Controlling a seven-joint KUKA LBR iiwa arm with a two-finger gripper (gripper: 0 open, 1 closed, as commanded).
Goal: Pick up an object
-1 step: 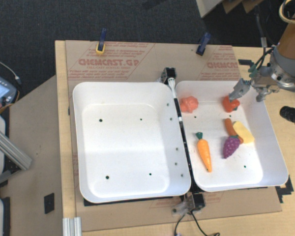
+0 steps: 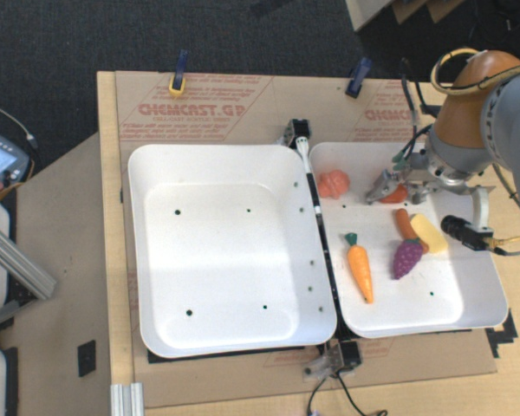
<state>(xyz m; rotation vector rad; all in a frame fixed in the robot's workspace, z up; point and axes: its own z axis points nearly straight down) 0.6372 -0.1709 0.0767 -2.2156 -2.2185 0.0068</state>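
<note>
The end effector [image 2: 397,189] sits low in the far part of the right bin [image 2: 468,306], with a small red-orange piece [image 2: 397,195] right at its tip. Whether that piece is actually between the fingers, or only lying beside them, I cannot tell, and I cannot tell if the end effector is open or closed either (the wrist hardware blocks the view).

The other candidates lie toward the near side of the same bin. The sausage [image 2: 405,222] is closest, just below the tip, touching a pale yellow block [image 2: 427,233]; its long axis runs diagonally toward the near right. Beside them rests a bunch of purple grapes [image 2: 406,257]. The carrot [image 2: 360,271] lies further off, near the divider, its long axis running roughly front to back with the green top at the far end. A pink lump [image 2: 334,184] sits to the left of the tip, close to the divider.

The left bin [image 2: 147,232] holds none of these things. Both bins rest on a cardboard sheet [image 2: 113,146] over the worktop.
</note>
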